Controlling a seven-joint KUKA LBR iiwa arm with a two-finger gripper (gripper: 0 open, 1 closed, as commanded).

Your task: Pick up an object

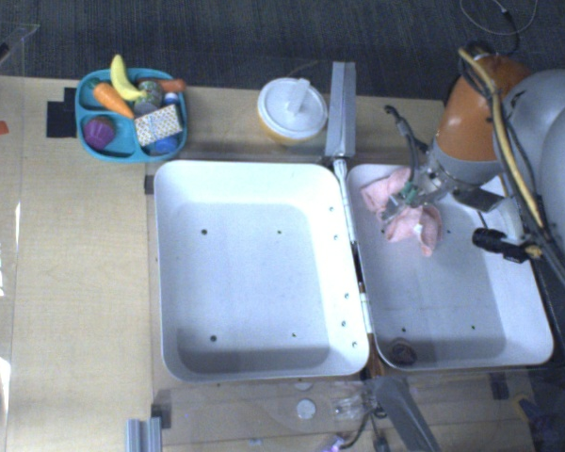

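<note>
Wooden bench carries two white bins; the pink cloth lies crumpled at the far end of the right bin. The gripper is low over it, probably for grasping; whether its jaws are closed I cannot tell.

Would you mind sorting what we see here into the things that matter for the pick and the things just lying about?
Part of the job:
- gripper
- pink cloth, lying under the gripper
- right bin, where the cloth lies

Just lying about:
- left bin
- blue tray of toy food
- banana in that tray
- lidded cup
</note>
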